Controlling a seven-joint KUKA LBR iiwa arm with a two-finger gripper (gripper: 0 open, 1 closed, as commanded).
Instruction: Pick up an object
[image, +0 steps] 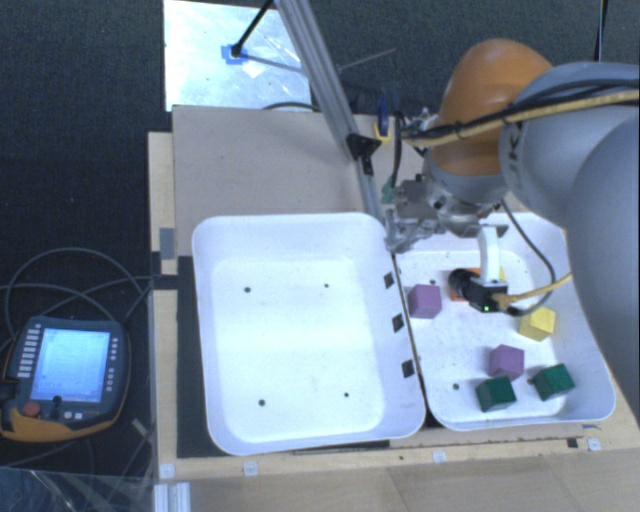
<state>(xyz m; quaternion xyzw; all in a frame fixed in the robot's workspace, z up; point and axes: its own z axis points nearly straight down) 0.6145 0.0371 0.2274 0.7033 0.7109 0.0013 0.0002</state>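
The nearest purple block (425, 300) lies in the right bin (460, 345), just below the gripper (405, 232) and apart from it. Whether the gripper is spread or closed, I cannot tell. It hangs over the bins' shared wall (402, 345); going straight down, I reckon it would strike that and miss.

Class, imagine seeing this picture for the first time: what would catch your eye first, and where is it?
The big grey arm with its orange band looms at the upper right, its gripper above the far left corner of the right bin. In that bin lie a yellow block, two purple blocks and two green blocks.
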